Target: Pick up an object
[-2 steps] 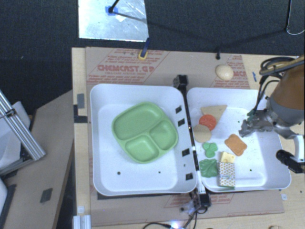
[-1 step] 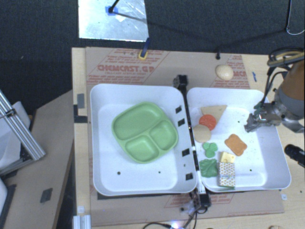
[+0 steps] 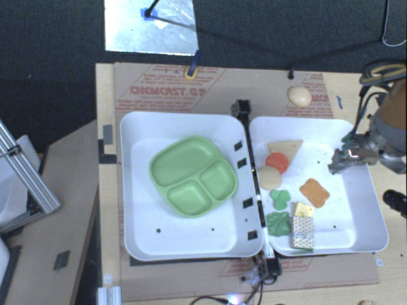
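Note:
My gripper (image 3: 338,162) hangs over the right side of the right bin (image 3: 356,230), coming in from the right edge. Nothing shows between its dark fingers. To its left in that bin lie a tan wedge (image 3: 284,149), a red round piece (image 3: 277,161), a beige round piece (image 3: 269,178), an orange-brown piece (image 3: 314,192), two green pieces (image 3: 278,199) (image 3: 277,223), a small yellow block (image 3: 303,210) and a patterned packet (image 3: 303,232). The orange-brown piece is the nearest, just below and left of the gripper.
The left bin (image 3: 146,234) holds a green divided tray (image 3: 194,176). A cream ball (image 3: 299,96) rests on the cardboard behind the right bin. A black divider (image 3: 249,170) with clips runs between the bins. A silver sheet (image 3: 151,18) lies at the back.

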Controlling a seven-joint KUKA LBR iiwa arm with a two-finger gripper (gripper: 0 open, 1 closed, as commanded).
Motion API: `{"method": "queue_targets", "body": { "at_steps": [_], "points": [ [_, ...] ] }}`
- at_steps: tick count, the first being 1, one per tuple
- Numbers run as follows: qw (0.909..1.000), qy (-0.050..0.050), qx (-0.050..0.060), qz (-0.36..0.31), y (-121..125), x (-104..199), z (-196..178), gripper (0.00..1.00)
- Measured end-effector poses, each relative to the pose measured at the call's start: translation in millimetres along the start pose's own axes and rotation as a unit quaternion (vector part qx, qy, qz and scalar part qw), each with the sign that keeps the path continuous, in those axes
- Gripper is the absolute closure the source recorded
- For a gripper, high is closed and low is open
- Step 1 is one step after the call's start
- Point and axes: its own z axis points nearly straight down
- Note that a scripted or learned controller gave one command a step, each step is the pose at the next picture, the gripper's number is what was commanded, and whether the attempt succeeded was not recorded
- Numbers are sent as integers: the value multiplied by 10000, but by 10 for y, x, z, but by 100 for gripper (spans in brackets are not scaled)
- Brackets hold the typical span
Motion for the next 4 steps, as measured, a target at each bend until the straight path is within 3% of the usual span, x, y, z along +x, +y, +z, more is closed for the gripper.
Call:
{"method": "queue_targets", "body": {
  "at_steps": [2, 3, 4],
  "points": [
    [10000, 4, 3, -1, 273, 1012, 111, 100],
    [10000, 5, 7, -5, 363, 1351, 39, 100],
    [10000, 2, 7, -5, 397, 1368, 77, 100]
  ]
}}
